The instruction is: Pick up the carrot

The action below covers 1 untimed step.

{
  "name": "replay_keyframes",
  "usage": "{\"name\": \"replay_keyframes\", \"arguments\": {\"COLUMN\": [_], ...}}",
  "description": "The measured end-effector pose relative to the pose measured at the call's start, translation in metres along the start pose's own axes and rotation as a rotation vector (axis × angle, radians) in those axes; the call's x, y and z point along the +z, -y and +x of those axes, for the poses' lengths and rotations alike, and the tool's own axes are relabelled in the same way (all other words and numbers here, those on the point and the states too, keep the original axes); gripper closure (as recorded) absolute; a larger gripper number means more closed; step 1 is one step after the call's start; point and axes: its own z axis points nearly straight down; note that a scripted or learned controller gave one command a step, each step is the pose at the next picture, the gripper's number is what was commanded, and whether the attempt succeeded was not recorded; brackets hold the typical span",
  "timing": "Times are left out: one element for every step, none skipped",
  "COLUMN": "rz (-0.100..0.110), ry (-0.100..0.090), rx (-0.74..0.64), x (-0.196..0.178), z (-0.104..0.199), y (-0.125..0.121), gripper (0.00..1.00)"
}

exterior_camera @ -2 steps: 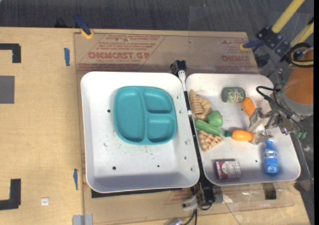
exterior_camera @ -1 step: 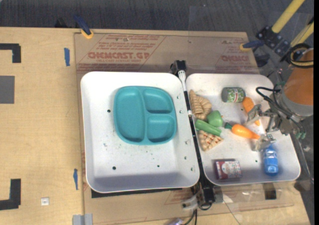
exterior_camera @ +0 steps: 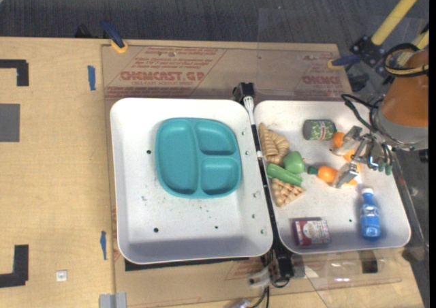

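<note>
Carrot (exterior_camera: 328, 174) is lying at the gripper's (exterior_camera: 351, 158) seven o'clock; fingers are spreading apart over it, needing to drop and squeeze.

cameras: one, fixed up high over the table (exterior_camera: 54, 163) | looks: down at a slant, the far side at the top | how near: far enough to fit both white bins, left bin (exterior_camera: 129, 184) and right bin (exterior_camera: 395, 211) | arm (exterior_camera: 409, 95): comes in from the picture's right
</note>
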Motion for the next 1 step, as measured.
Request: {"name": "replay_keyframes", "arguments": {"rz": [0.000], "ry": [0.014], "rx": [-0.003], "x": [-0.0144], "z": [-0.0039], "y": [-0.0017], "gripper": [1.00]}}
